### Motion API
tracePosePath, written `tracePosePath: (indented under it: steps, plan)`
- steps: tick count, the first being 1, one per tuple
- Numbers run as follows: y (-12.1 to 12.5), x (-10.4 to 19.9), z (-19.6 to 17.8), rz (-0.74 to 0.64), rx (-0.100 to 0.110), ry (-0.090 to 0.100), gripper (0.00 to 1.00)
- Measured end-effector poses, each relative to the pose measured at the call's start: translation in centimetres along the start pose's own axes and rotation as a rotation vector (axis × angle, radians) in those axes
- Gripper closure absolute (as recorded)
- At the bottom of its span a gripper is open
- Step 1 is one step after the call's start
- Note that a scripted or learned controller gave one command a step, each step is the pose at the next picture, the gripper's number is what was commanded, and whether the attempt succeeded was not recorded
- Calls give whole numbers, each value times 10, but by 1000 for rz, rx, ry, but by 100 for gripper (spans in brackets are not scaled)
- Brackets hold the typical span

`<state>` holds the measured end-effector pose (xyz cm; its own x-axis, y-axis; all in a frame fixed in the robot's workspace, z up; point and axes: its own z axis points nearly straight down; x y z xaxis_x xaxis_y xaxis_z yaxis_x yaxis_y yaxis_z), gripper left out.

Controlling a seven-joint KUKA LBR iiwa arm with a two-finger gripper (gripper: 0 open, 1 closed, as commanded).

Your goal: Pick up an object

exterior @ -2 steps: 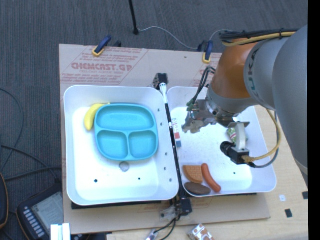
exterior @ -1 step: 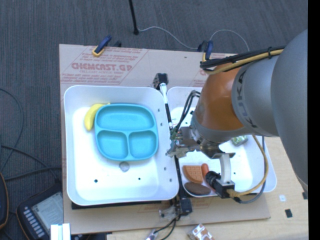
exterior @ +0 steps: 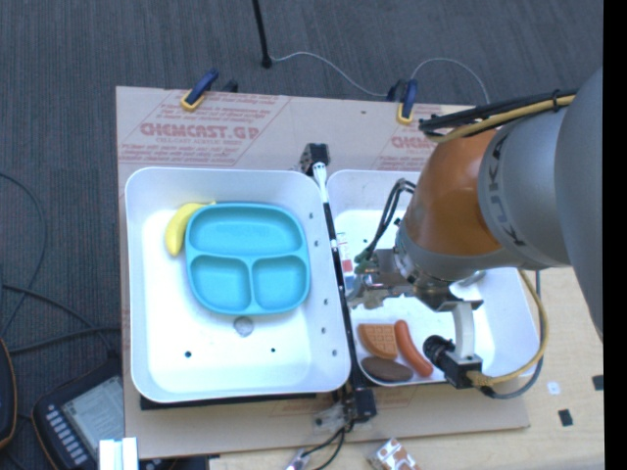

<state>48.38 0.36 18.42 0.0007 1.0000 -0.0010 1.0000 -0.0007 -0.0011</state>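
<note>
Over the right bin my arm reaches in from the right, orange band above the wrist, wrist hardware low over the bin's left half. My gripper sits near the divider between the two bins, just above the food pieces. Cannot tell its state from this angle; the wrist covers it. Nothing visibly held.

Pickable objects in the right bin, front-left corner: an orange-brown flat piece, a red-orange sausage lying diagonally just right of it, and a dark brown oval piece in front of both, touching or nearly touching them. All three lie on the bin floor, clustered, just below my gripper.

Left bin: a blue divided plate with three compartments, lying flat, upper middle of the bin. A yellow banana rests against the plate's back-left edge, curved, on the bin floor. A small grey object sits just in front of the plate; too small to identify.

Both bins sit on a brown board with red print, two clamps at its back edge. Cables trail off the wrist toward the bin's front-right.
</note>
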Motion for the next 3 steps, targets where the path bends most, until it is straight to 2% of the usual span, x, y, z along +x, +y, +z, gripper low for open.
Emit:
tracePosePath:
  steps: [1,2,3]
  plan:
    - [66,-40,0,0,0,-1,100]
    - [20,19,-34,-2,0,1,100]
    - [0,17,-18,-1,1,0,100]
